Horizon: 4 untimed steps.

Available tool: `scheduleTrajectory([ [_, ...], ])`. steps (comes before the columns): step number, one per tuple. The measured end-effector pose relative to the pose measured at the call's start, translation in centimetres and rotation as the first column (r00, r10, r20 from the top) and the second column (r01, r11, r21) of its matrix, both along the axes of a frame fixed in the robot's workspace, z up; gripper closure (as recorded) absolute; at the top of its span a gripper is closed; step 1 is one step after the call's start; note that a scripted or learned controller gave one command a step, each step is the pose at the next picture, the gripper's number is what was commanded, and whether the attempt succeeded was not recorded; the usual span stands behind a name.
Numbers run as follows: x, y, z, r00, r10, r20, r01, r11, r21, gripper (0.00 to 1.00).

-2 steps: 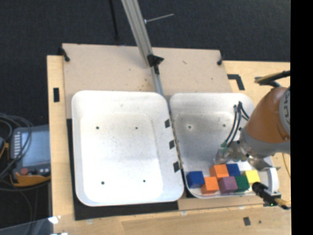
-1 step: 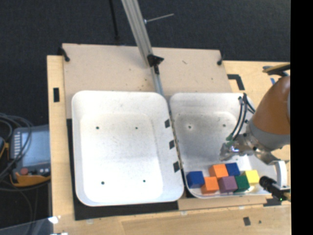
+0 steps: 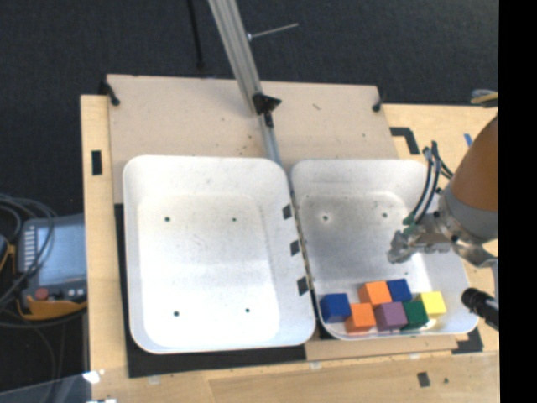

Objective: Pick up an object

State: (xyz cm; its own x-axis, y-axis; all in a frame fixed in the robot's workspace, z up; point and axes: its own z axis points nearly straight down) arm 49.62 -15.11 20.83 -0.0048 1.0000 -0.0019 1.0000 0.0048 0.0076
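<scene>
In the camera view, the end effector point(image 3: 404, 248) hangs over the right bin point(image 3: 352, 183) just above a cluster of coloured blocks point(image 3: 384, 305) packed along that bin's near rim; I cannot tell its state. No writing is legible. The left bin point(image 3: 210, 250) and the right bin's far half offer open floor.

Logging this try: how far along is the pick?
Done: the end effector has reached the right bin. In hand: nothing visible between its fingers. Left: all seven blocks sit clustered at the bin's near edge; one still has to be grasped and lifted.
</scene>
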Motion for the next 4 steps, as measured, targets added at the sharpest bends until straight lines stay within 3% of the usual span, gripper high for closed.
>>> scheduleTrajectory([
  [3, 3.7, 13.9, 0.0, 1.0, 0.003, -0.006, -0.003, 1.0, 0.003, 1.0],
  [4, 3.6, 19.4, 1.7, 1.0, 0.004, -0.005, -0.004, 1.0, 0.004, 1.0],
])
